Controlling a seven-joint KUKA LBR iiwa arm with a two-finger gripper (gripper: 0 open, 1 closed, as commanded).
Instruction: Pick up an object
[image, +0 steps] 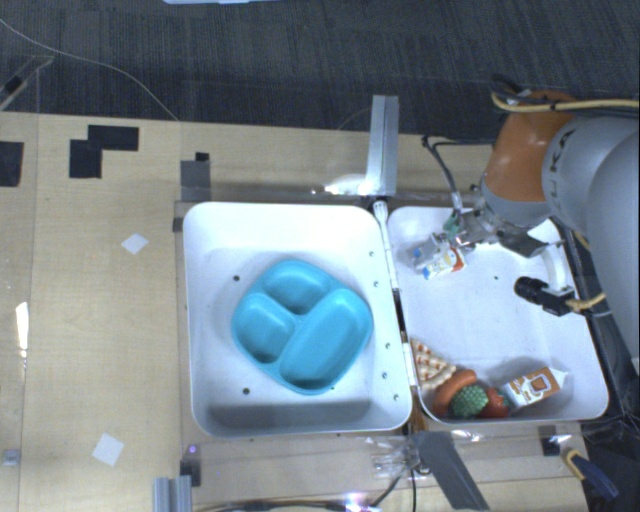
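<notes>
My gripper (447, 245) hangs over the far left corner of the right bin (500, 330), at the end of the grey arm with its orange band (520, 160). A small white, blue and orange item (438, 262) lies right at the gripper's tip; I cannot tell whether it is gripped or just resting on the bin floor beneath. Along the near edge of the right bin lie a waffle-patterned piece (428, 362), a red and green toy vegetable (466, 395) and a small orange and white carton (533, 386).
The left bin (210, 300) holds a blue divided plate (302, 325). A metal divider post (384, 140) stands behind the joint between the bins. A black part of the arm's cabling (542, 292) juts over the right bin's right side.
</notes>
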